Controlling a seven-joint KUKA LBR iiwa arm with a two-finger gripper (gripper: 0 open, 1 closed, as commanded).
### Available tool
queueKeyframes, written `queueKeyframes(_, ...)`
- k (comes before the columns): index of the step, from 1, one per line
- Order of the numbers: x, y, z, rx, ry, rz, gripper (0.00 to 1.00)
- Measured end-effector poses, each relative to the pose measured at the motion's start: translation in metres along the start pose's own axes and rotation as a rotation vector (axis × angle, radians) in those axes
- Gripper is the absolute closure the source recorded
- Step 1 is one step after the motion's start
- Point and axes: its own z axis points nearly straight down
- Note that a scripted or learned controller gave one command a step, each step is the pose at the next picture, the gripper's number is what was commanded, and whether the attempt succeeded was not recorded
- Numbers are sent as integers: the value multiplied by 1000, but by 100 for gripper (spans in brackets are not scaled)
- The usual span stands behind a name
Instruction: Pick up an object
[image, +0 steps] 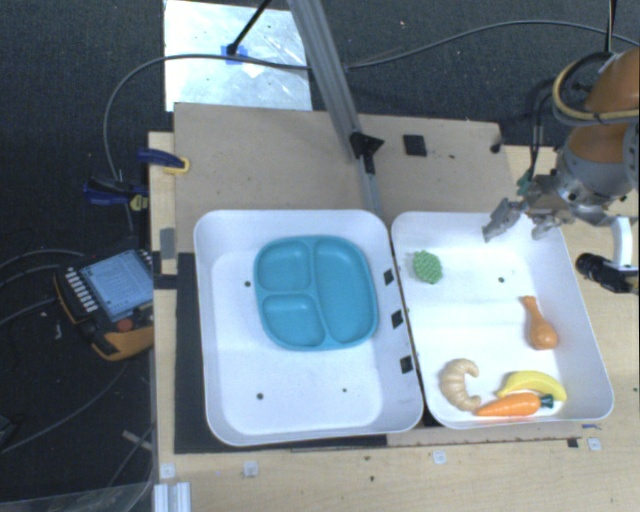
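While the arm (598, 120) leans in from the 3 o'clock side of the camera view, its gripper (522, 222) hangs over the upper edge of the right bin (470, 300), near that bin's 1 o'clock corner. Two grey fingers (497, 221) splay apart with bare white bin floor showing between them, so the tool is released and grasps nothing.

Within the right bin, a green knobbly piece (427, 266) lies toward 10 o'clock, close to the wall shared with the other bin and well apart from the gripper. An orange drumstick-shaped toy (538, 324) sits toward 3 o'clock, its narrow end pointing up toward 12. Down at the 5 o'clock end, three things crowd together: a pale croissant (460, 383) curled at the left, a yellow banana (533, 383) to its right, and an orange carrot (511, 405) lying across just below both, touching or nearly touching them; its dark tip points toward 3 o'clock.

Over in the left bin (230, 390), a blue divided plate (315, 291) with three compartments rests toward 12 o'clock of the bin's middle.

Both bins sit on a brown board (260, 150). A grey pole (331, 70) slants from 12 o'clock down to a black clamp (365, 146) on that board. At 9 o'clock, off the bench, a handheld controller (108, 302) with a blue screen lies on the dark floor.
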Motion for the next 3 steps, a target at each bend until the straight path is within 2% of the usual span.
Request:
queueKeyframes(2, -8, 0, 104, 0, -1, 0, 0)
queueKeyframes(3, -9, 2, 90, -6, -3, -3, 100)
